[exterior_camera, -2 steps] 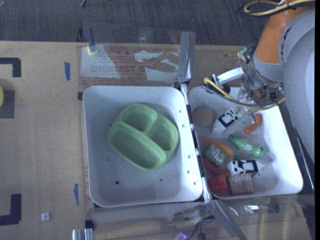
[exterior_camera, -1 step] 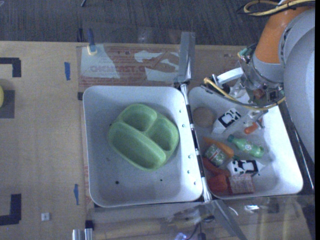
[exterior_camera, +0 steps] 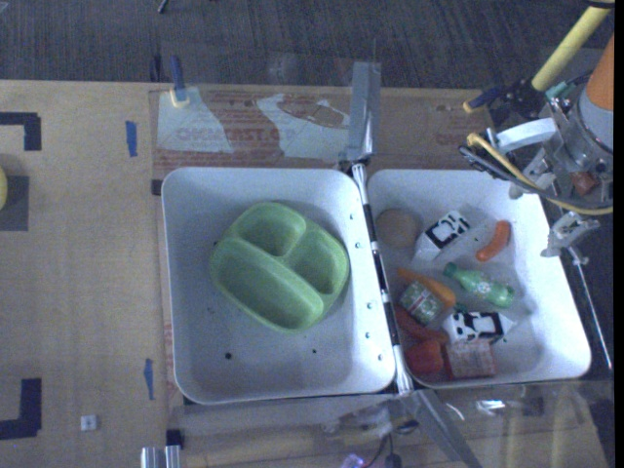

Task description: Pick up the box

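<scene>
Box (exterior_camera: pixel 471 358): brown, right bin (exterior_camera: pixel 546 224), 6 o'clock edge | hand (exterior_camera: pixel 570 232): 3 o'clock rim, can't tell if apart

The arm (exterior_camera: pixel 595 115) is reaching in from the right edge, its wrist wrapped in yellow and white cables. An orange band is showing at the top right corner. The gripper (exterior_camera: pixel 570 234) is hanging low at the right side, pointing downward; its fingers are too small to read.
</scene>
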Robot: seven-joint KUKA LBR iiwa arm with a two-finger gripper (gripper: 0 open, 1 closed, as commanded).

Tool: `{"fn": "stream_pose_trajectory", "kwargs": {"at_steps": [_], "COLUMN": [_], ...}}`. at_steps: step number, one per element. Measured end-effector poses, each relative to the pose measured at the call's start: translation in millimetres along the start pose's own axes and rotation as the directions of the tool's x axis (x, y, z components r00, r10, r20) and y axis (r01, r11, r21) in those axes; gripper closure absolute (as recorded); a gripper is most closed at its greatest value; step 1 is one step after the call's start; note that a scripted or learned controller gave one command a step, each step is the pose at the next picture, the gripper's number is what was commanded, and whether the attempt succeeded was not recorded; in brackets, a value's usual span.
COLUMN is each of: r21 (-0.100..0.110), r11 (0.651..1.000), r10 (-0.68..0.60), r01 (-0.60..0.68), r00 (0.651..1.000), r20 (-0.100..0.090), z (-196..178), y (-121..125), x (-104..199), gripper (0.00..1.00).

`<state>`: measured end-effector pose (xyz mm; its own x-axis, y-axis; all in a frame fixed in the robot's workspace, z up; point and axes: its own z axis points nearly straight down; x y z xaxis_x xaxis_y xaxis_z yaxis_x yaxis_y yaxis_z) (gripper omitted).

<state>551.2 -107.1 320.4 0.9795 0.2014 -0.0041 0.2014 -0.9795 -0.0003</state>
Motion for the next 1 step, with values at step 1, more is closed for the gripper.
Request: {"fn": "stream_pose_trajectory", "kwargs": {"at_steps": [1], "r21": [0.004], "r11": [0.999], "r10": [-0.047], "r01": [0.047], "r00": [0.999], "r20": [0.003], "z": [144.4], "y": [-1.5], "x": [23.0], "gripper": [0.00]}}
